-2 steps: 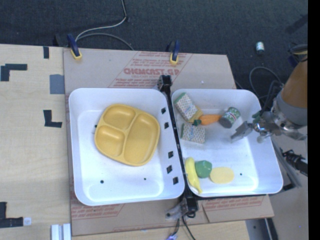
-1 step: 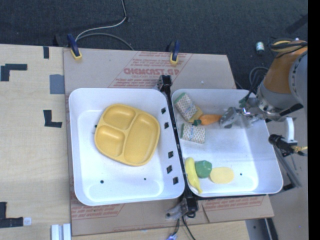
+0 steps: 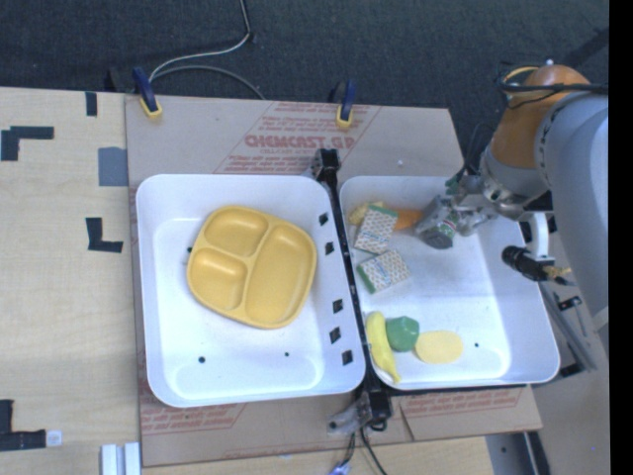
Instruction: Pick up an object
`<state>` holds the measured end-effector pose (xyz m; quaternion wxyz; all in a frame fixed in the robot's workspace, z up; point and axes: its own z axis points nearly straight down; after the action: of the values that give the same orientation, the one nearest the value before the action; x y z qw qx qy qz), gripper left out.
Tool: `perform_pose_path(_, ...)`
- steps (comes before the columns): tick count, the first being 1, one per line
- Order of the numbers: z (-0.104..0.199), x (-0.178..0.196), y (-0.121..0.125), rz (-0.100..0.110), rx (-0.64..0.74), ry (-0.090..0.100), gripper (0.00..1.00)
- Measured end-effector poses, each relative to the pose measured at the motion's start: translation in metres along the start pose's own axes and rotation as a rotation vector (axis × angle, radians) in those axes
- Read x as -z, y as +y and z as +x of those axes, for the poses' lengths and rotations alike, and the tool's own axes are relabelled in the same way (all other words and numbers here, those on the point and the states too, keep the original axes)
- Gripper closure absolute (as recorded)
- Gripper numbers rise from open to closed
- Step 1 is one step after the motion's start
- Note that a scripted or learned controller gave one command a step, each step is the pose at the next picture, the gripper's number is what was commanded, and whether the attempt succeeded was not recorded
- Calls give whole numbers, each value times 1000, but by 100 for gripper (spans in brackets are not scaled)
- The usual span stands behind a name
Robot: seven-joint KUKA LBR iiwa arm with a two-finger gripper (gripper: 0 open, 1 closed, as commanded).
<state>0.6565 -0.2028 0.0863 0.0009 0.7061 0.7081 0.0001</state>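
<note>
— Under the two shallow white bins [image 3: 158, 295], what's printed on the brown cardboard sheet [image 3: 415, 132]?
— Red lettering, unreadable. The grey two-finger gripper [image 3: 438, 232] hangs in the right bin near the patterned packets [image 3: 377, 233].

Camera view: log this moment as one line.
arm: over right bin | pincer: upper part of bin, near patterned packets | left bin: yellow tray
</note>
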Motion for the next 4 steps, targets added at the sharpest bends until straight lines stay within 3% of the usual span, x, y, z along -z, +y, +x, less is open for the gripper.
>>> perform_pose_path(1,58,-1,10,1,-1,-1,0)
perform_pose_path(3,108,-2,12,2,-2,-1,0)
perform_pose_path(4,108,8,12,5,-1,-1,100)
